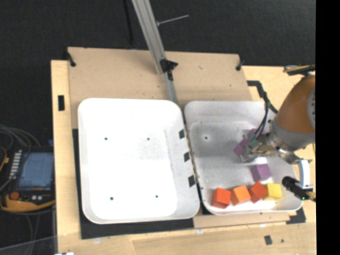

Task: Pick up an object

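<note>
The grey arm's jaws [249, 149] hang low over the right-hand shallow white bin [223, 121], their state impossible to tell, beside a purple block [260, 171], probably the target, while orange-red and yellow blocks [245, 194] crowd the near wall.

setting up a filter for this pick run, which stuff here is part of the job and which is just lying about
Part of the job:
gripper, low in the right bin
purple block
orange blocks
red block
yellow block

Just lying about:
left bin
metal pole behind the bins
handheld controller at the view's left edge
</note>
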Robot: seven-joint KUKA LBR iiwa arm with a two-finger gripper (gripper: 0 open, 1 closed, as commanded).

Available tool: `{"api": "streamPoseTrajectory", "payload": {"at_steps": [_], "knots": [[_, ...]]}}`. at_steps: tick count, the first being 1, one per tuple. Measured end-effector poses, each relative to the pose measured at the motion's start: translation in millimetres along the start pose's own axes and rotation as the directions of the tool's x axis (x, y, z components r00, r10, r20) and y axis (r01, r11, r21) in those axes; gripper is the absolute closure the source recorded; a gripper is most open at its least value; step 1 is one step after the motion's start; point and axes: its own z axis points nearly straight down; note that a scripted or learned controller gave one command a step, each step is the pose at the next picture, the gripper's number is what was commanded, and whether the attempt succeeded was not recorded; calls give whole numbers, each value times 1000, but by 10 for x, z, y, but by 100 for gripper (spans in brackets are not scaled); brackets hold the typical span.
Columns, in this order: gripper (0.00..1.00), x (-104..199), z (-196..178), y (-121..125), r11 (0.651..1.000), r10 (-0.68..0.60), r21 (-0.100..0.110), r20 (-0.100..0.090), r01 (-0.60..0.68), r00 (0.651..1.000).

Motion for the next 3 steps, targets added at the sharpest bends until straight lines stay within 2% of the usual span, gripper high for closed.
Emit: {"api": "streamPoseTrajectory", "payload": {"at_steps": [2,3], "knots": [[100,28,-1274,19,1000,-13,0,-1,13,1000],[100,14,-1550,32,1000,-14,4,-3,14,1000]]}}
